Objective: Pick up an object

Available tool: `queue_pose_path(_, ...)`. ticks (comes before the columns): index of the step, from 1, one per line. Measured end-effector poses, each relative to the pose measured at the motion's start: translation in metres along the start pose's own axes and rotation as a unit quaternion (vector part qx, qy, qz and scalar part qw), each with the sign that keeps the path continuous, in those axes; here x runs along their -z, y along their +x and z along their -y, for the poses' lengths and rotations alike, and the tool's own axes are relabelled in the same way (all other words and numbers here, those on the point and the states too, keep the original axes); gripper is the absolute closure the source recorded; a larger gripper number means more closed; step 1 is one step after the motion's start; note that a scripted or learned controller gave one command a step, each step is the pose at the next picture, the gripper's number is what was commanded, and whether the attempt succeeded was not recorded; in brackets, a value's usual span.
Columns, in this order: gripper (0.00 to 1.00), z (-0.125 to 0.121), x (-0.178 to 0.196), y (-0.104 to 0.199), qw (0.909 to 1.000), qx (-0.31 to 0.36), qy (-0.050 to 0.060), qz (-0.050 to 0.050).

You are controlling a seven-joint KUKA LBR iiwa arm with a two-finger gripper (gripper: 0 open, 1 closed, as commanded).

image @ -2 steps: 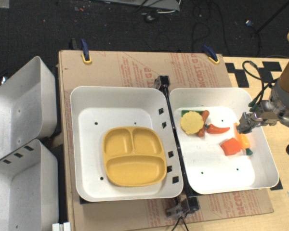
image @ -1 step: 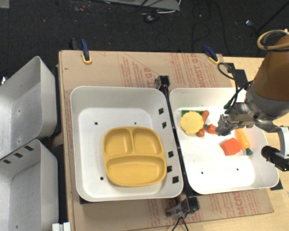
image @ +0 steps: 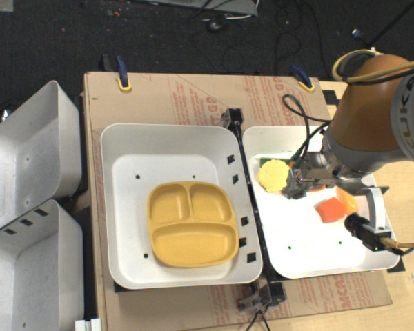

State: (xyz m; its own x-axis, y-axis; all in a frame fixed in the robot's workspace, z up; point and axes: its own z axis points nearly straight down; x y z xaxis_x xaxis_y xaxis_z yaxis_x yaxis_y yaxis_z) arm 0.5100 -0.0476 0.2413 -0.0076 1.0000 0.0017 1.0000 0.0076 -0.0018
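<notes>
A yellow round object [image: 273,176] lies in the right bin [image: 310,257], near its upper left, with a bit of green [image: 263,162] at its top edge. An orange-red block [image: 330,210] lies further right, with a smaller orange piece [image: 346,201] beside it. My gripper [image: 294,187] is low in the right bin, just right of the yellow object and left of the orange-red block. The arm's orange wrist band [image: 369,109] hangs above it.
The left bin [image: 124,185] holds a yellow divided plate [image: 192,223]. A black divider strip [image: 245,185] runs between the bins. Cables loop over the right bin's far edge [image: 297,112]. Grey spare bins [image: 27,185] stand at the far left.
</notes>
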Motion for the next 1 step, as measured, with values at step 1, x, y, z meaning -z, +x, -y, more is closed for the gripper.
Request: queue_pose_path(1, 1.0, 0.004, -0.0119, 0.0522, 1.0, 0.0, 0.0, 0.0)
